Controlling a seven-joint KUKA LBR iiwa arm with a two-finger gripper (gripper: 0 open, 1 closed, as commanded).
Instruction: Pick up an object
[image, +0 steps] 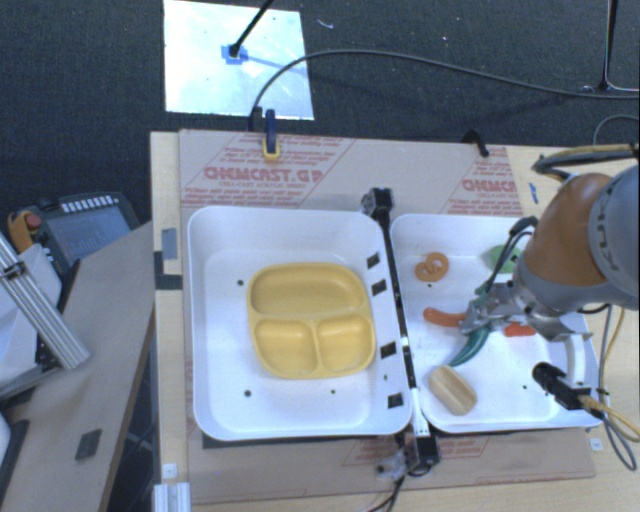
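My gripper is low over the middle of the right bin. Right under it lies an orange-red, carrot-like piece, which runs left to right beneath the gripper. A curved teal-green piece sits just below and left of the gripper, touching or very close to it. I cannot tell whether either piece is gripped. An orange pretzel-shaped ring lies toward the bin's far left. A tan bread roll rests near the front left corner. A light green item peeks out behind the arm.
The left bin holds a yellow divided tray in its middle. A black divider rail separates the two bins. The arm's grey and orange wrist covers the right bin's far right part.
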